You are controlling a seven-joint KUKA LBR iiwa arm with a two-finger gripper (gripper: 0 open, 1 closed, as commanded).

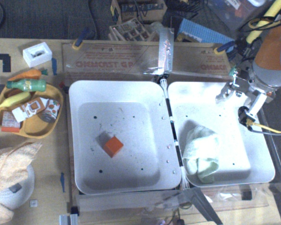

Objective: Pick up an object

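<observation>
Orange block [114,146] sitting in the left bin [84,97], slightly below and left of the bin's middle, turned diamond-wise to the frame, a grey shadow or smudge just to its upper left. Nothing touching it. Dark specks scattered over the bin floor around it.

Right bin [210,90] lying just beside the left one, the two rims meeting along the centre line. A crumpled pale green-white cloth [201,153] resting in its lower left part, against the wall nearest the left bin.

Claw [233,92] hanging over the upper right part of the right bin, well apart from the block and clear of the cloth. Its metal parts are showing against the white floor, but I cannot tell whether they are apart or together; nothing visible between them. The arm [270,62] is coming in from the right edge of the frame, grey body with the orange band above the wrist. A black fitting with a yellow cable [258,124] trailing toward the right edge below the wrist.

Upper part of the frame: clear plastic panels [112,62] with red lettering standing behind both bins.

Left side of the desk [9,48]: a yellow bowl [35,128] holding toy food, including a green bottle [27,85] and a banana-like piece [11,100]. A small white box [37,53] above it. A beige cloth [11,170] lying at lower left.
</observation>
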